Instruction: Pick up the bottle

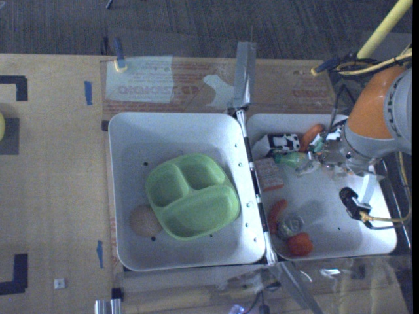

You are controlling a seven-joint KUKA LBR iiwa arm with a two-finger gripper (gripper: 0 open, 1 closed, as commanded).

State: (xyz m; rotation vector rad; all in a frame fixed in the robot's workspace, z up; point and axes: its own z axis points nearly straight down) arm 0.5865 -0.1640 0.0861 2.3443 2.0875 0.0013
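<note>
The bottle (290,157), clear with a green label, lies on its side in the upper part of the right bin (334,231). My gripper (319,156) hangs low over that bin, right at the bottle's right end and touching or nearly touching it. The grey arm with its orange band (374,113) comes in from the right above the gripper. The bottle's right end is partly hidden by the gripper.
Around the bottle lie a black-and-white item (283,140), an orange item (312,134), a small flat packet (267,174), red pieces (300,243) and a grey object (292,226). The left bin (131,142) holds a green divided plate (193,195) and a beige ball (144,221).
</note>
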